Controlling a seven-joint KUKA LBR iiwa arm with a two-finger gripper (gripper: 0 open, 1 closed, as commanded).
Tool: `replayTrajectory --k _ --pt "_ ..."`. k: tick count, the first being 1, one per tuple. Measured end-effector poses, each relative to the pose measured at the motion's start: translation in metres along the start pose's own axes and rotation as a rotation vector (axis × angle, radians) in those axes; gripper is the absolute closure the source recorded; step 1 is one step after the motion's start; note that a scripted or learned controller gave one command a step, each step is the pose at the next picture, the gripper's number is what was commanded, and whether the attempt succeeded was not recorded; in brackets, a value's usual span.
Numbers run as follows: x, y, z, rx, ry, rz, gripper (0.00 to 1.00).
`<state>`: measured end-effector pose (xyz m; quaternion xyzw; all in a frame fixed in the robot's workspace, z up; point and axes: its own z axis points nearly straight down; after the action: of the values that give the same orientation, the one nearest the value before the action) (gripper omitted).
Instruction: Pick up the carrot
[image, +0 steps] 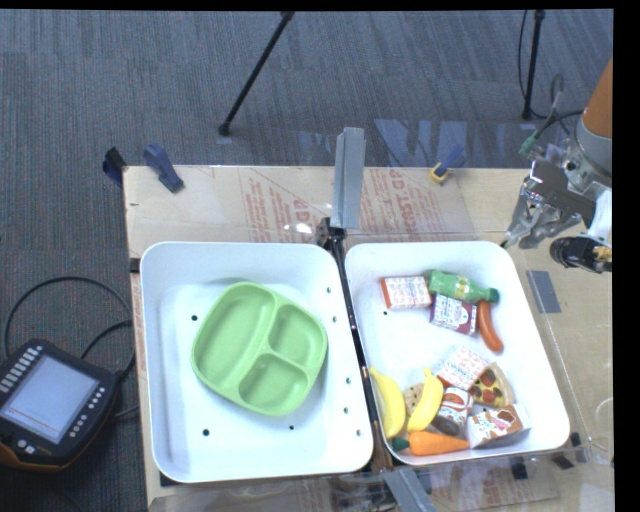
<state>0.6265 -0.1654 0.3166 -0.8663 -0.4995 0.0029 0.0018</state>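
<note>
The carrot (437, 443), orange with a small green top, lies at the front edge of the right bin (400, 340), pointing right, just below two bananas. My gripper (528, 233) hovers above the bench outside the bin's far right corner, well away from the carrot. Its two fingers stand apart, open, with nothing between them.
Around the carrot are two yellow bananas (390, 400), snack packets (462, 368) and a pizza slice (491, 385). Farther back lie a sausage (489, 326), a green bottle (462, 286) and red packets (405, 292). The left bin (165, 300) holds a green divided plate (262, 347).
</note>
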Motion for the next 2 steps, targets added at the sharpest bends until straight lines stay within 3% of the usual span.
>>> replayTrajectory --k 1,2 --pt "0.0089 0.0168 -0.1072 0.001 -0.001 0.15 1.0" --pt "0.0141 0.017 -0.1118 0.009 -0.005 0.14 1.0"
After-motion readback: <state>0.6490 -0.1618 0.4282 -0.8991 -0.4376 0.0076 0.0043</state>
